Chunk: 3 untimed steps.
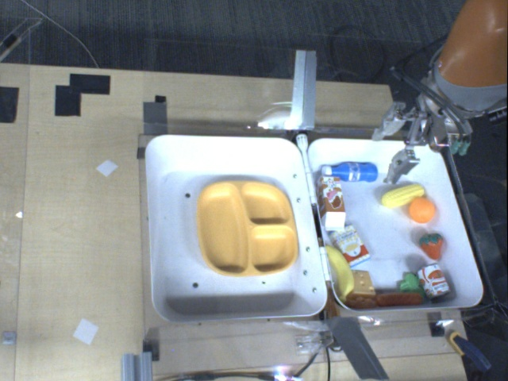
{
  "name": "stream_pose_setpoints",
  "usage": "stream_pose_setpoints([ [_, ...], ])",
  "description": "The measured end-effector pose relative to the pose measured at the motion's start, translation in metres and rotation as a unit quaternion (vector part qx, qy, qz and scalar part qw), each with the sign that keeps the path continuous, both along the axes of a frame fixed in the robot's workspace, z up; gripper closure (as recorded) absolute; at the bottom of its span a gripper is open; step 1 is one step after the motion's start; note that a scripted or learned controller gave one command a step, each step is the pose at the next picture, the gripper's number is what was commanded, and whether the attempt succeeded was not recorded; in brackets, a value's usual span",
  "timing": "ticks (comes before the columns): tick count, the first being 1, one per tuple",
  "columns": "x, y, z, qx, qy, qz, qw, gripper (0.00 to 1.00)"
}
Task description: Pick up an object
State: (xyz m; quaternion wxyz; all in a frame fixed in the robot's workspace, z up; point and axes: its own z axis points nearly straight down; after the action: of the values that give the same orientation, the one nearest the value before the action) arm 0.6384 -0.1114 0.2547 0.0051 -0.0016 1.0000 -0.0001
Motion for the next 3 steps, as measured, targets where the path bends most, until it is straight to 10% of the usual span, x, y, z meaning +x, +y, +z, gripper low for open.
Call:
stream_pose_setpoints([
  [1, -0.036, -0.087, -0.083, 0.0007, 0.002, -0.149, 0.9888, 0.0],
  [2, 0.013, -0.087, 0.102, -0.0023, -0.005, -0.002, 1.0, 0.0],
  [3, -0.039, -0.093, -0.001, 0.0009, 0.002, -0.138, 0.9904, 0.0],
])
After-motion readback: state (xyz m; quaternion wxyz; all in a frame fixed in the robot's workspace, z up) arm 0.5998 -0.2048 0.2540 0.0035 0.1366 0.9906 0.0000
